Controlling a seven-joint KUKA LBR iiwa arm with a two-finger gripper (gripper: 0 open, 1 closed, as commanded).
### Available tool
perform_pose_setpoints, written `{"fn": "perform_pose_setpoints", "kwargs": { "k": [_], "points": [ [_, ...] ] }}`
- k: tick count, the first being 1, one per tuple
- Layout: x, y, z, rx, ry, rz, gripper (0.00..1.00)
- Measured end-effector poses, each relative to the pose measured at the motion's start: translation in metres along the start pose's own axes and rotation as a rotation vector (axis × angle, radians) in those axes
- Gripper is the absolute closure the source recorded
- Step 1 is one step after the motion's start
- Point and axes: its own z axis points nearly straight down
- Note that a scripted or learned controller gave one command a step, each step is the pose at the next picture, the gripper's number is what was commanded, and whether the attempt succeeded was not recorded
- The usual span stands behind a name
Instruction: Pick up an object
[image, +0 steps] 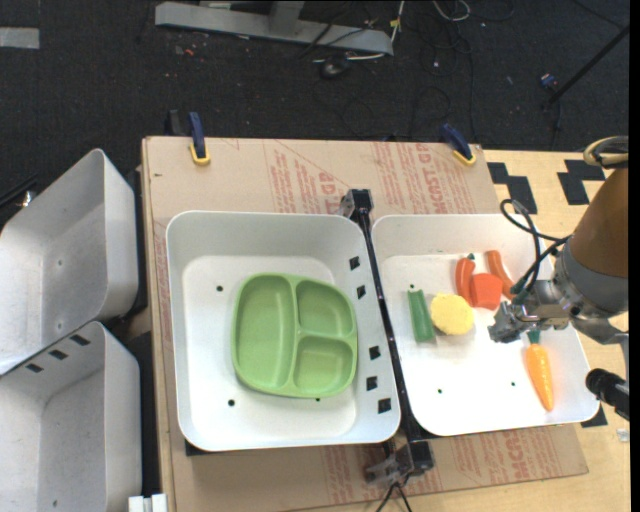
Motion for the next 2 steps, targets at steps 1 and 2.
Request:
{"fn": "perform_pose_setpoints", "kwargs": {
  "k": [1,2],
  "points": [
    [0.049,0.009,-0.007,-0.003,-0.001,-0.002,1.0],
    [0.102,0.013,0.003,-0.001,-0.001,0.0,1.0]
  ]
}}
